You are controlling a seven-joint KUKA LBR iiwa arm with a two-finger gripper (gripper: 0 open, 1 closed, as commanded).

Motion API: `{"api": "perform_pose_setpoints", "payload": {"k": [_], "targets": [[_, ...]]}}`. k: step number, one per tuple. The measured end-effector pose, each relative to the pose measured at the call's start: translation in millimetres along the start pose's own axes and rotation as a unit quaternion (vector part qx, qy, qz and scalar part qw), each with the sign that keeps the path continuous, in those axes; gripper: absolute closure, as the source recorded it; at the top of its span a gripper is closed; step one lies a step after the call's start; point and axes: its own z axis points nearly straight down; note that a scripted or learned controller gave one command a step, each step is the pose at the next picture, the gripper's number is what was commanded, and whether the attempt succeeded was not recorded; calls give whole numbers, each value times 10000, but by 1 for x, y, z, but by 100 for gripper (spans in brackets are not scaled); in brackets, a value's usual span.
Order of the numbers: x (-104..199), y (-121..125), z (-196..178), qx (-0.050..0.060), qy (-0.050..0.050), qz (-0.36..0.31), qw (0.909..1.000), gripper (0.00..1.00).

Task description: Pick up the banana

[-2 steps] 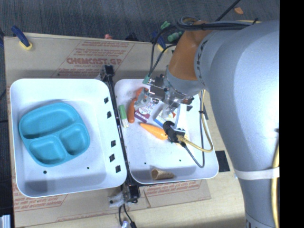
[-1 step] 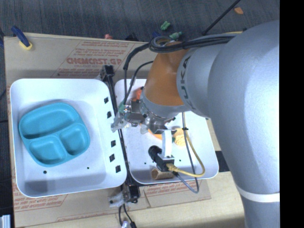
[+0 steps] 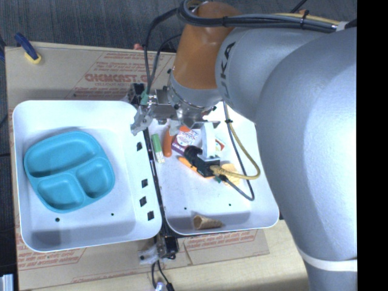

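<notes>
A small yellow shape that looks like the banana lies in the right bin, partly covered by a black object and a yellow cable loop. My gripper hangs over the far left part of that bin, above a cluster of small items. It is up and to the left of the yellow shape and apart from it. The wrist hides the gripper's tips.
A green stick, an orange carrot-like piece and a purple packet lie under the gripper. A brown cone rests near the right bin's front wall. The left bin holds a blue divided plate.
</notes>
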Motion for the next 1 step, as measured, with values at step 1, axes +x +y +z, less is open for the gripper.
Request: {"api": "perform_pose_setpoints", "payload": {"k": [1], "targets": [[-36,-62,-80,-6,-2,-755,9971,0]]}}
